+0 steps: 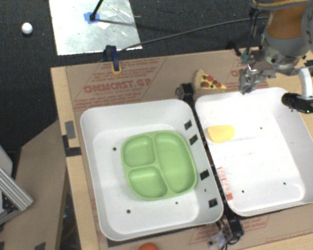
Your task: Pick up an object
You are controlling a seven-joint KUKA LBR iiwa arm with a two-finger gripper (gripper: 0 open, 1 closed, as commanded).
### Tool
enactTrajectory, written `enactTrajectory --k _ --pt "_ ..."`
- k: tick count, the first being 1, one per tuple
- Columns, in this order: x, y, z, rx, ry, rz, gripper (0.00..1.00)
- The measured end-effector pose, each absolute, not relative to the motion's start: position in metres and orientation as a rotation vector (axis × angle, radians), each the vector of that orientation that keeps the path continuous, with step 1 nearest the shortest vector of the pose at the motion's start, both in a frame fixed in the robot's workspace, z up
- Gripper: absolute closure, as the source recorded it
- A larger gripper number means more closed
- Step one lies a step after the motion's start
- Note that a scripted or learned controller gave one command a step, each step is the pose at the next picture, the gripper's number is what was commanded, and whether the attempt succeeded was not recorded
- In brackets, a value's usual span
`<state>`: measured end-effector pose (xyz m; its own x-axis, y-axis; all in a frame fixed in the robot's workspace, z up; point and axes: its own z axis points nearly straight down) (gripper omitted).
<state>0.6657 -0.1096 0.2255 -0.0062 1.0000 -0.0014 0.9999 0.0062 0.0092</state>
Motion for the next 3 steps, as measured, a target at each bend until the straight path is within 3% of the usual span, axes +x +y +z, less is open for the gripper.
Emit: enactTrajectory --k 1,3 --pt "0.667 -0.110 0.252 2.212 2.226 0.005 1.00" --pt "0.636 -0.006 0.231 2.214 2.231 0.000 1.00"
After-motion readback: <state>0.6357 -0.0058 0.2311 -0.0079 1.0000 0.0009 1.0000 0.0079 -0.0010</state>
